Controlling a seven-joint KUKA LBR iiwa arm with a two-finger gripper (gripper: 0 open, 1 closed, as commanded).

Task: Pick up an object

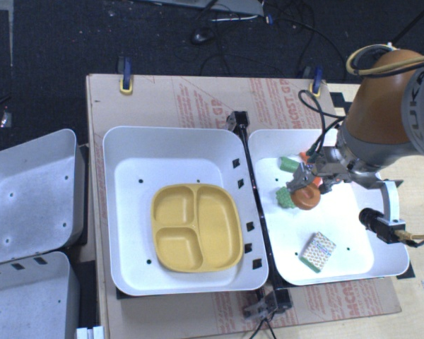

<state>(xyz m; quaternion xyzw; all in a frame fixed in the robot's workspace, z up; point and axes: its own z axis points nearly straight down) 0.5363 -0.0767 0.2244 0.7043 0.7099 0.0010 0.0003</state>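
Over the right-hand bin [381, 256], seen from the fixed camera above the counter [169, 94], the grey arm with its orange band [385, 94] reaches in and sets its pincer [305, 183] low among a small cluster of things. Directly under it sits a small orange rounded object [308, 198], touching or nearly touching a green leafy-looking piece [285, 198] on its left; a pale green cylinder [290, 164] lies just beyond, toward the bin's far wall. Whether the pincer is released or clenched I cannot tell from this angle, since the wrist hides its working end, and nothing is visibly held.

Near the bin's front lies a small green-and-white patterned box [318, 251], well apart from the cluster. The left bin [127, 161] carries a yellow divided tray [196, 227].

My judgement is that the orange object is the likely target. It looks like a light, hard toy piece with a smooth, rounded surface, so it may squirt sideways if pinched off centre. Closing across its widest middle would suit it best. The green piece crowding one side could get caught in the same grip. The box would be the easier thing: flat-sided, light, best taken across its short width.
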